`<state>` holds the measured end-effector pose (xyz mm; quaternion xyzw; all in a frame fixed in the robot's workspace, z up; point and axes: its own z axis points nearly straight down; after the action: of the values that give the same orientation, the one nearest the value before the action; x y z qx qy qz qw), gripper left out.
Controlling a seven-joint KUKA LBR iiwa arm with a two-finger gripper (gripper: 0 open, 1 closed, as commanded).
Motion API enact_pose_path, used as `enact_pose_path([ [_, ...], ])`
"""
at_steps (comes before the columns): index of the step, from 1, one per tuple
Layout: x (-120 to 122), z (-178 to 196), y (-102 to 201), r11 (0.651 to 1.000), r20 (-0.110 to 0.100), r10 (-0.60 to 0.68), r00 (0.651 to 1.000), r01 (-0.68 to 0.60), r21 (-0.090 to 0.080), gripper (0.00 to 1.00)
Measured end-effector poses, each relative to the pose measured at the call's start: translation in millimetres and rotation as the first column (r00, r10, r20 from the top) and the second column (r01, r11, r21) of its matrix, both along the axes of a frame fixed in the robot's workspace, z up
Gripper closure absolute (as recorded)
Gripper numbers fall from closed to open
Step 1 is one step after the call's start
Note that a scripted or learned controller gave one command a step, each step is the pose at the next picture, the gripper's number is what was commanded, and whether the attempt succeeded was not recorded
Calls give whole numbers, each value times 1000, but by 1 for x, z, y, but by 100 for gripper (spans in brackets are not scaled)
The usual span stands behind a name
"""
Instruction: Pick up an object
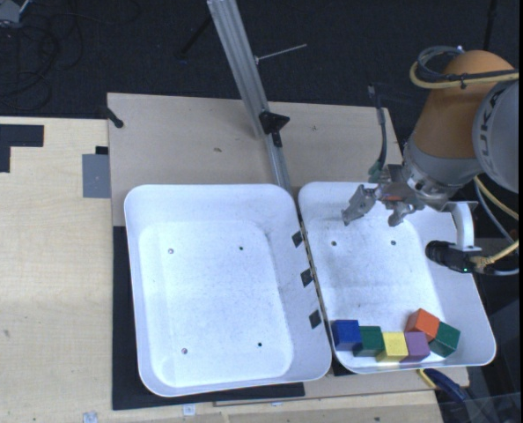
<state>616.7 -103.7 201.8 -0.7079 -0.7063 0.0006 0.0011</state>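
Where the surface point(41, 236) runs out to the view's left edge, it is pale wood with a few dark patches near its far left corner. A slanted metal rail point(244, 77) rises from the surface's far side and ends at a black clamp point(273, 123) just behind the gap between the two bins.

Left bin point(147, 203): it sits on a black mat point(121, 324) and its floor shows small dark dots and fine speckling. Three black clips point(306, 277) line the seam where it meets the right bin point(313, 203).

Right bin: all the blocks lie bunched along its near edge, toward the near right corner. From left to right they are a blue block point(346, 332), a dark green block point(368, 340) touching it, a yellow block point(393, 345), a purple block point(416, 345), an orange block point(423, 322) just behind the purple one, and a green block point(445, 337) at the end of the row. Neighbours in the row touch or nearly touch.

Over the far edge of the right bin hangs the tool point(375, 207), its two fingers spread apart with nothing between them. It is well apart from the blocks, at the opposite end of the bin. Behind it the arm point(460, 104) shows its orange band, with cables looping around it at the view's right.
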Motion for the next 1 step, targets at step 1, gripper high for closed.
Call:
enact_pose_path([
  [1, 19, 46, 58, 1000, 6, 7, 1000, -7, 0, 0],
])
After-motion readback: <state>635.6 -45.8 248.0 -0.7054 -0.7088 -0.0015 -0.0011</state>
